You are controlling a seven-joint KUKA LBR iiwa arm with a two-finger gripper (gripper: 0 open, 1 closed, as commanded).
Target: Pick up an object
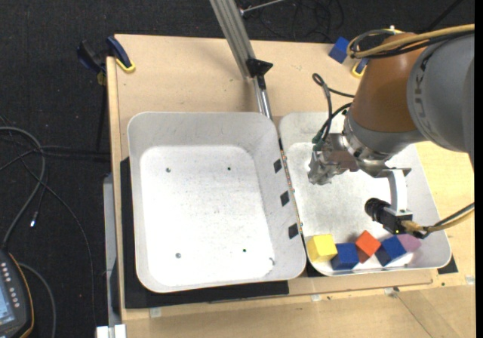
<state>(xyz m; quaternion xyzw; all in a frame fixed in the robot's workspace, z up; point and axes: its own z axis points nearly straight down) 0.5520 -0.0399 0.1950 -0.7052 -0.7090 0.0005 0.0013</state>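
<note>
- the end effector (321, 170) is hanging over the right bin (302, 133), near its middle, above bare white floor.
- i cannot tell how wide it is open, and nothing is showing in its grip.
- the blocks are sitting in a row along the bin's near edge: yellow block (321, 246), blue block (346, 256), orange block (367, 244), another blue block (392, 250), purple block (410, 242).
- the yellow block is lying closest, at about 6 o'clock from the end effector, well apart.
- the left bin (151, 133) is sitting at 9 o'clock.
</note>
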